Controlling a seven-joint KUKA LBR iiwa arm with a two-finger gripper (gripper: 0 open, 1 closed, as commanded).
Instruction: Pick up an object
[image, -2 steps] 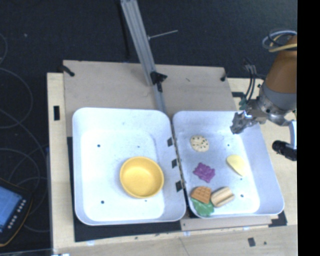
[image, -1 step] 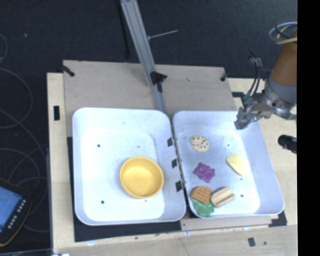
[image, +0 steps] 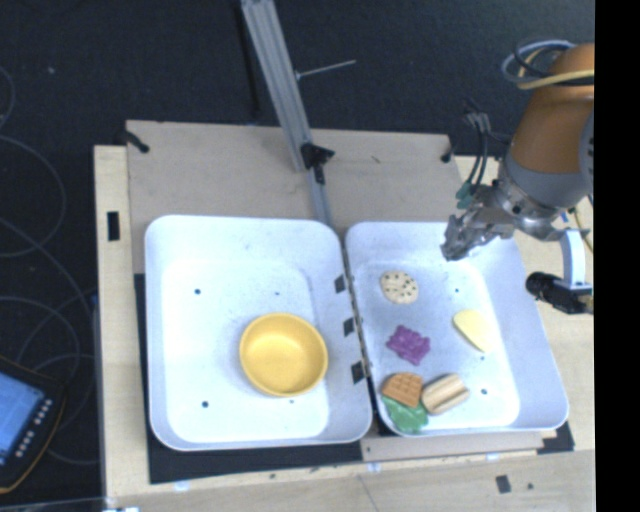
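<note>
Five toys sat in my right bin (image: 500, 290), the cookie (image: 399, 287) at eight o'clock below my jaws (image: 458, 246), whose spacing I couldn't tell.

left bin (image: 180, 250): bowl (image: 283, 353) in near-right part | right bin (image: 510, 290): cookie (image: 399, 287) far-left; grape cluster (image: 408, 344) centre; cheese wedge (image: 472, 329) right; waffle (image: 402, 388), bread roll (image: 444, 393), lettuce leaf (image: 408, 417) together at near edge | gripper (image: 457, 240) over far part
</note>
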